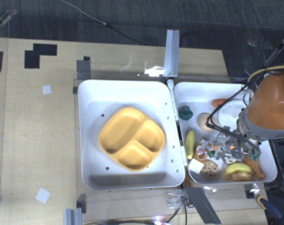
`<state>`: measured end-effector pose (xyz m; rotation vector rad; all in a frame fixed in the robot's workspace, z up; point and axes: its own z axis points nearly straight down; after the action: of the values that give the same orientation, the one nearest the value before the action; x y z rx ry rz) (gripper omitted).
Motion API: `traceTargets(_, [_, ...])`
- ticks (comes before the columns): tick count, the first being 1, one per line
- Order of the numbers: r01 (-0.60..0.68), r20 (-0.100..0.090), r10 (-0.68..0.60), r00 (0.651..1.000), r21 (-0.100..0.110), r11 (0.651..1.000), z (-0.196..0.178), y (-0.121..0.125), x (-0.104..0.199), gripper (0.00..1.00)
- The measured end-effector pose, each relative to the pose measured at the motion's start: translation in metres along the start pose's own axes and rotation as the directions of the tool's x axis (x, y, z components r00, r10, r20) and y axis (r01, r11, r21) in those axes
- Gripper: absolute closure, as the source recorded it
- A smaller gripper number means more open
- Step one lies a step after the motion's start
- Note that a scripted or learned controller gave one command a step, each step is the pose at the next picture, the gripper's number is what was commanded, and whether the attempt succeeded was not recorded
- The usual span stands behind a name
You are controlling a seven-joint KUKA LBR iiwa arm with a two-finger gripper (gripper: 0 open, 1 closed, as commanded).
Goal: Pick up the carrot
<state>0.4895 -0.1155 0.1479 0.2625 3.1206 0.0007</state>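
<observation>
Carrot (219, 102): an orange piece lying near the back wall of the right bin (198, 92), partly covered by a black cable that runs across it. It lies free, with nothing gripping it, just beside a round white dish (231, 112) toward the front.

Claw (233, 146): down low in the front half of the right bin, over a cluster of small mixed-colour items (210, 150). The metal parts blur into that clutter, and whether the claw is spread or pressed together cannot be told. It is well apart from the carrot. The arm's orange band (272, 104) stands above it at the right.

Other contents of the right bin: a dark green item (185, 112) near the dividing wall, a pale rounded item (204, 121) beside the dish, a yellow banana-like piece (190, 144) along the left wall, a brown speckled round item (209, 168) at the front, a white block (195, 165) touching it, and a yellow and brown item (239, 171) at the front right.

Left bin (90, 125): holds a yellow three-compartment tray (131, 138), set at an angle in the middle.

Both bins sit side by side on the pale wooden counter (34, 139)
</observation>
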Motion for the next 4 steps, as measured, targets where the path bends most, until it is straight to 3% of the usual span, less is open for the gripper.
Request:
traceTargets(1, [-0.145,0.001,0.145,0.989,0.0,0.989,-0.038,0.035,0.005,1.0])
traceTargets(2, [-0.28,0.001,0.28,0.96,-0.002,0.96,-0.095,0.089,0.014,1.0])
traceTargets(3, [0.17,0.0,-0.17,0.986,-0.001,0.986,-0.089,0.089,-0.004,1.0])
traceTargets(4, [0.493,-0.003,-0.493,0.87,-0.002,0.87,-0.037,0.062,-0.003,1.0])
